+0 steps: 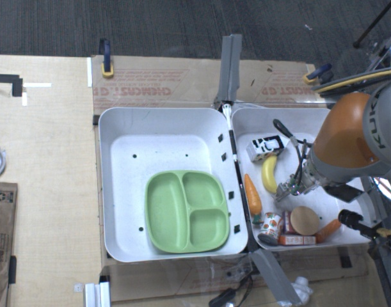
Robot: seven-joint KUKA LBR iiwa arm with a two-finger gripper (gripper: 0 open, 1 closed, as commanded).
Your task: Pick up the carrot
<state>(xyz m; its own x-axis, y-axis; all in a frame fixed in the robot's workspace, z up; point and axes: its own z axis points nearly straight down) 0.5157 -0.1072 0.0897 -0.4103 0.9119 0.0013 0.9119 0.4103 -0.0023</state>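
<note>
The orange carrot lies along the left wall of the right bin, pointing toward the front. My gripper hangs low in that bin, to the right of the carrot and just past the banana. Nothing can be seen between its fingers, and the carrot lies apart from it. The arm's orange band sits above and to the right of the gripper.
A green divided plate rests in the left bin. Around the gripper in the right bin are a black-and-white box, a small can, a tan round object, a red-orange sausage-like item and a spoon.
</note>
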